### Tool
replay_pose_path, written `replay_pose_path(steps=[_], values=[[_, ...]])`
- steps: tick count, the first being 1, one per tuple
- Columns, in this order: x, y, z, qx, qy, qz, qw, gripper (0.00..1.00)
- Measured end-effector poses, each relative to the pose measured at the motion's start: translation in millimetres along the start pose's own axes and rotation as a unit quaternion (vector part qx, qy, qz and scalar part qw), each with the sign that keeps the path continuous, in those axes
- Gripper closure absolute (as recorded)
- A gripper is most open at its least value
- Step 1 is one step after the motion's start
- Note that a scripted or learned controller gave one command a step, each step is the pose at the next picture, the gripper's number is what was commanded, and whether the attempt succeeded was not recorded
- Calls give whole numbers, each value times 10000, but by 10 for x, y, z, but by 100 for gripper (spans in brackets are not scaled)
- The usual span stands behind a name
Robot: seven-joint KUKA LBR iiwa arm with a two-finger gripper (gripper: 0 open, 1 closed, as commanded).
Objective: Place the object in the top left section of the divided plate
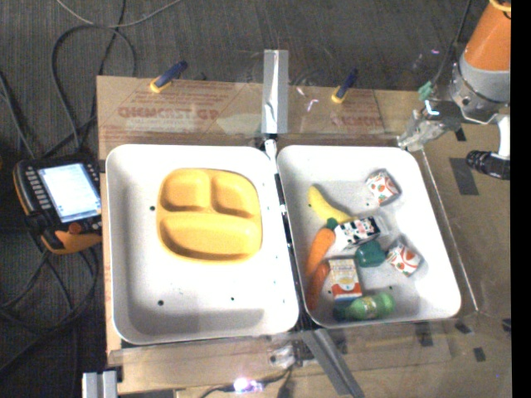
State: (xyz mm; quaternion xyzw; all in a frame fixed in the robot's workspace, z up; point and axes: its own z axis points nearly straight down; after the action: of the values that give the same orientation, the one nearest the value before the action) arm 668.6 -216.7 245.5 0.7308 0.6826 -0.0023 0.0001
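Observation:
A yellow divided plate (211, 214) lies in the left bin (133, 305), with two small sections at the top and one large section below. All its sections hold nothing. The right bin (440, 247) holds a banana (325, 205), a carrot (317, 255), a black-and-white toy (358, 230), two small strawberry-print cartons (382, 187) (404, 259), a juice box (343, 279), a teal piece (371, 254) and a green bottle (365, 307). My gripper (417, 133) hangs above the right bin's far right corner, away from all objects.
A tablet pendant (60, 193) lies left of the bench with cables on the floor. Two clamps (168, 75) (344, 84) sit at the back of the cardboard sheet. A metal post (275, 89) stands between the bins at the back.

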Motion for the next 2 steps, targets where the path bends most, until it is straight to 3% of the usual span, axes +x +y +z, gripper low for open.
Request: replay_pose_path(steps=[1, 2], values=[[55, -793, 727, -8, 23, -1025, 9947, 100], [-70, -322, 232, -25, 13, -1612, 9869, 100]])
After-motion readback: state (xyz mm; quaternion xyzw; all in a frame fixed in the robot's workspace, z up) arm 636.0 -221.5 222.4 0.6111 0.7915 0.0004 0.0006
